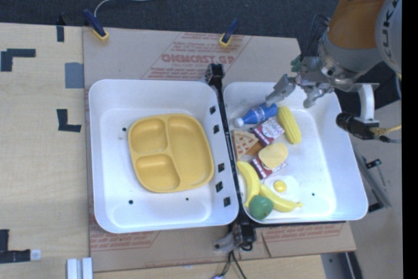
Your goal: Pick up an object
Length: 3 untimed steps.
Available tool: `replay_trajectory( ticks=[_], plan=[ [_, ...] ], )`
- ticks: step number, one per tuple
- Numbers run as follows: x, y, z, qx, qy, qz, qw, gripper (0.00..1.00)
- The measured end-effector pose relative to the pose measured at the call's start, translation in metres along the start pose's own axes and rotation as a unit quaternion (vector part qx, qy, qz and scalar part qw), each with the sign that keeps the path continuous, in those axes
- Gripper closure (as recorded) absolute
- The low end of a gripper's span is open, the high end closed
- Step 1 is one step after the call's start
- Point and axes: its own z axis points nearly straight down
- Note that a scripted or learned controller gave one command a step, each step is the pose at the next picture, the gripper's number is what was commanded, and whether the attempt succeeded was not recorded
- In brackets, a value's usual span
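My gripper (297, 92) hangs over the far edge of the right bin (339, 166), fingers spread apart with nothing between them. Just below it lie a blue bottle (257, 115) and a corn cob (289, 124). Further toward the front sit a dark red packet (268, 133), a pizza slice (244, 142), a tan bread-like piece (273, 155), a fried egg (281, 187), two bananas (249, 180) and a green lime (260, 206).
The left bin (108, 160) holds a yellow divided plate (170, 152). A black clip divider (221, 134) runs between the bins. Cardboard lies under both bins, with two blue-yellow clamps (95, 23) at its far edge.
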Motion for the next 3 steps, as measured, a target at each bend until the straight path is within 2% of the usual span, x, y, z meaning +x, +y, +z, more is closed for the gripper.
replay_trajectory(
  ticks=[1,2,3],
  plan=[
    [-0.0464,0.0394,0.1562,-0.012,-0.006,0.0,0.9999,0.0],
    [-0.0448,0.0397,0.1468,-0.012,-0.004,0.0,0.9999,1.0],
    [-0.0447,0.0395,0.1471,-0.011,-0.004,0.0,0.9999,0.0]
  ],
)
